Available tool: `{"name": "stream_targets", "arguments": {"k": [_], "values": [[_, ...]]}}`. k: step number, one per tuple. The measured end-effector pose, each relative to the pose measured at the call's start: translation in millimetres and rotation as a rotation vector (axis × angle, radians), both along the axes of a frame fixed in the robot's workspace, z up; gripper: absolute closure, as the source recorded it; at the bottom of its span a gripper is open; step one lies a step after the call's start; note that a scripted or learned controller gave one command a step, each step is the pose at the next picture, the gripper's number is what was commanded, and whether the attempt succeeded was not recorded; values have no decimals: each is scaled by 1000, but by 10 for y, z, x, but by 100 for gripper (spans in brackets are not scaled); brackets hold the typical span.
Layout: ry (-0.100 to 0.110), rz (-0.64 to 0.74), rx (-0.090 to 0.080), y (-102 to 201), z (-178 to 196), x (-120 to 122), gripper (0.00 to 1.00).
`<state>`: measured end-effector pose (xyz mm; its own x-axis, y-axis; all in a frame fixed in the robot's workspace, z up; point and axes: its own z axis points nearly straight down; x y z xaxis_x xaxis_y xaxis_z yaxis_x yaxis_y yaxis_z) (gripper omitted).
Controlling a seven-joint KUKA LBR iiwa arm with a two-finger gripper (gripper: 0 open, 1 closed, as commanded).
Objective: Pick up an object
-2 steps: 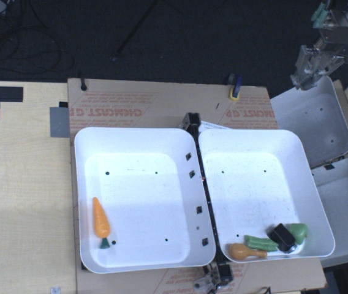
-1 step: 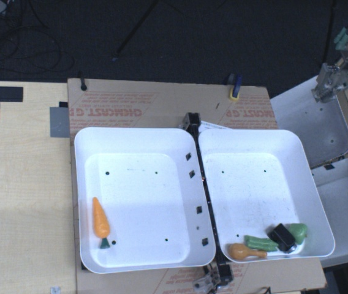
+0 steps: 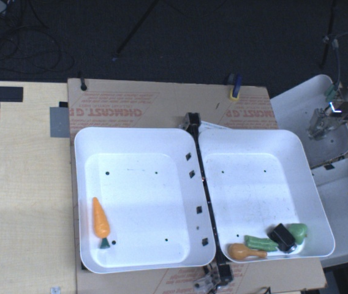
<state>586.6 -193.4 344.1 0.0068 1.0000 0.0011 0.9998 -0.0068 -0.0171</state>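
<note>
**Arm off to the right, toys waiting in both bins**

We're looking down on the two shallow white bins, side by side on a brown cardboard sheet with red printing (image 3: 131, 106). The left white bin (image 3: 83, 164) has just one item: an orange plastic carrot with a small dark green top (image 3: 100, 219). It lies on the floor close to the left wall at the near end, green tip pointing to the near side.

Over in the right white bin (image 3: 309, 164) everything is bunched into the near right corner. A black blocky object (image 3: 282, 237) sits tilted in the middle of the cluster. A pale green rounded toy (image 3: 298, 230) is tucked against its right side. A long darker green pod-shaped toy (image 3: 260, 243) lies just left of the black piece and touches it. Nearest of all is an orange-tan pear-shaped toy (image 3: 245, 252), lying against the near wall just under the green pod.

The arm's pale grey body (image 3: 296, 103) sits out beyond the far right corner of the right bin, well apart from every toy. The gripper (image 3: 322, 125) is a blurred bit of metalwork there, outside the bin rim, and I cannot tell whether it is released or clenched. It is holding none of the toys; all five lie on the bin floors.

A black bar with clips (image 3: 201, 185) runs between the bins. A blue and yellow clamp (image 3: 236, 86) bites the cardboard's far edge. Pale wooden bench top (image 3: 21, 182) stretches away to the left.
</note>
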Motion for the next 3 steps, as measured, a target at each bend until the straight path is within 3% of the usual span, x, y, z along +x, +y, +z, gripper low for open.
{"name": "stream_targets", "arguments": {"k": [1, 2, 3], "values": [[-4, 6, 2, -193, -1346, 212, 100], [-24, 13, -2, 421, -351, 482, 100], [-14, 5, -2, 42, -531, 387, 100]]}}
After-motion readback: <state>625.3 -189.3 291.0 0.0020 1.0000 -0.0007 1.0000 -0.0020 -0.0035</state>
